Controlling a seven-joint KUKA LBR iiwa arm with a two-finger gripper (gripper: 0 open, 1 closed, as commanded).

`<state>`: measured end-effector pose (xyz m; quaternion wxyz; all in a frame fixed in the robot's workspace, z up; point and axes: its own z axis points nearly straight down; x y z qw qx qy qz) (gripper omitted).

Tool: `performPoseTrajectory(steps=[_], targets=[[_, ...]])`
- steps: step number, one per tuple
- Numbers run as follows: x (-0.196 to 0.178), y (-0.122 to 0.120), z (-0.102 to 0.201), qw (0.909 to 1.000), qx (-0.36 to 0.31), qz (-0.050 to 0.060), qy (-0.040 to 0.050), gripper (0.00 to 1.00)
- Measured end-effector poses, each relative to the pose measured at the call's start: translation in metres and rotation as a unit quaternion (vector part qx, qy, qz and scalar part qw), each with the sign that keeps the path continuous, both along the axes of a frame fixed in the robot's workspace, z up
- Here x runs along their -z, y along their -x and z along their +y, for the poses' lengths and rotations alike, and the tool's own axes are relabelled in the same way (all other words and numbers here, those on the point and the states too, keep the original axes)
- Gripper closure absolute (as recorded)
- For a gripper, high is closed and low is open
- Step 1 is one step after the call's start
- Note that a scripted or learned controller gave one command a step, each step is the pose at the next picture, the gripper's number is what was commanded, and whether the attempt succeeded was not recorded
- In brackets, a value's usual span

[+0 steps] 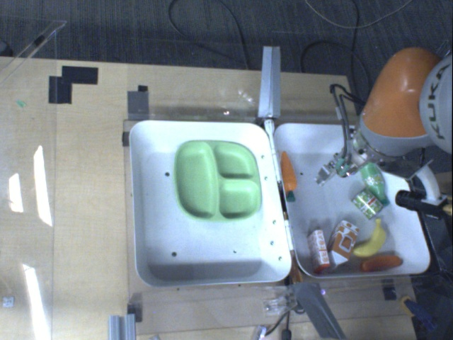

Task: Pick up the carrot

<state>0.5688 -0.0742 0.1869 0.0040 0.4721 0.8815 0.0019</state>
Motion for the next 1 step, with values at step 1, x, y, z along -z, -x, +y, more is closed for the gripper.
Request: performPoseTrajectory(steps=[1], targets=[[0.0004,0.0002,0.0,1.0,0.0,0.0,0.0,0.0]])
